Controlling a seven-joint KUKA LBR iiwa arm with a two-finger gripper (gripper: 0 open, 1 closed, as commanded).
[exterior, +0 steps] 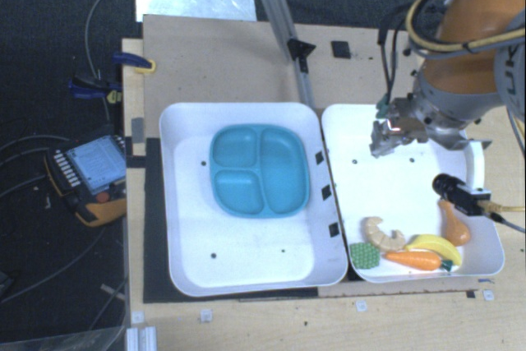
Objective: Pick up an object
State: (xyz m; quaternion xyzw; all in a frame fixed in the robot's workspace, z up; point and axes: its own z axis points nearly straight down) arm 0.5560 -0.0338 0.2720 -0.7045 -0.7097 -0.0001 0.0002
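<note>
In the right bin [386, 193], several toy foods lie bunched along the near edge. They are a beige knobbly piece [382, 234], a green textured piece [365, 255], an orange carrot [413, 260], a yellow banana [433, 245] and a brown-orange gourd shape [454, 226]. My gripper [385, 142] hangs over the far part of this bin, well away from the foods, and I see nothing in it.
The left bin [246, 255] bears a blue divided plate [259, 170]. A grey pole [279, 4] slants over the bench behind the bins. Clamps and a small device with cables lie off the bench to the left.
</note>
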